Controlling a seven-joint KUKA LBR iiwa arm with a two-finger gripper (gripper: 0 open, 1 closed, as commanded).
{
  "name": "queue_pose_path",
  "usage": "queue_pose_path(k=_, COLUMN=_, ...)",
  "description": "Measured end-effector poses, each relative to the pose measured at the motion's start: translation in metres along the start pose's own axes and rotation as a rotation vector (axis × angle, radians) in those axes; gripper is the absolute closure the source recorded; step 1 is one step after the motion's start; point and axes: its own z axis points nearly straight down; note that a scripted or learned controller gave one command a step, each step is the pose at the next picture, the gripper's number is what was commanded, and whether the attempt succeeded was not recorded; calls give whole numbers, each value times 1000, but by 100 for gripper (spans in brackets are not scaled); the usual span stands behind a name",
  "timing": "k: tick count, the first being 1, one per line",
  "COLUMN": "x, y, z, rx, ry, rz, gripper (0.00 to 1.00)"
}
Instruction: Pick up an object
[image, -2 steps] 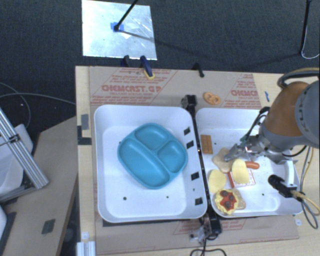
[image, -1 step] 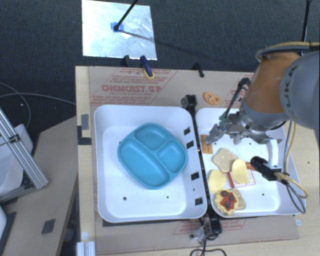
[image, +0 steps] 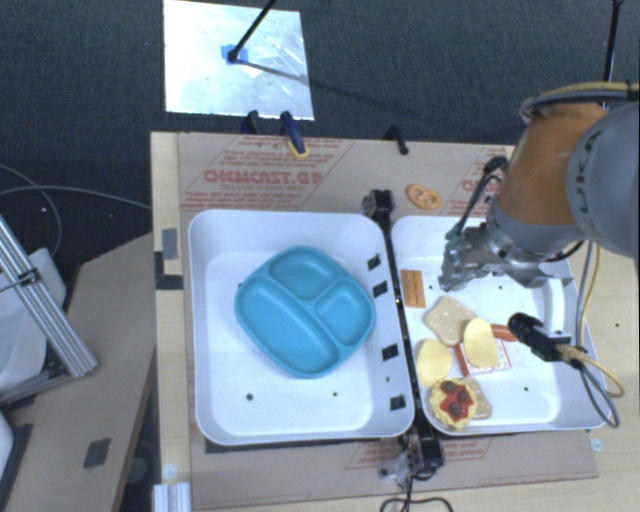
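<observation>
My gripper (image: 458, 272) hangs low over the upper left part of the right bin (image: 530, 410), under the grey and orange arm. Just below it lies a tan bread-like slice (image: 448, 318). Beside the slice are a yellow piece (image: 481, 344) and a second yellow piece (image: 432, 361). A round piece with red topping (image: 460, 400) rests near the bin's front wall. An orange rectangular piece (image: 411, 288) lies by the bin's left wall, left of the gripper. Nothing shows between the gripper and these objects.
A blue divided plate (image: 305, 311) lies in the left bin (image: 215, 400). A small orange pretzel shape (image: 424, 196) sits on the cardboard behind the right bin. A black cable end (image: 535, 335) with a yellow cord hangs over the right bin.
</observation>
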Motion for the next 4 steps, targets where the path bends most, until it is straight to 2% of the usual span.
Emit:
queue_pose_path(k=1, x=47, y=-48, z=-11, rx=7, ry=2, rz=-2, gripper=100)
queue_pose_path(k=2, x=81, y=-84, z=-35, rx=4, ry=2, rz=-3, gripper=100)
queue_pose_path(k=3, x=149, y=-47, z=-86, rx=-3, ry=3, rz=-6, gripper=100)
queue_pose_path(k=4, x=94, y=-11, z=-81, rx=1, ry=-1, rz=8, gripper=100)
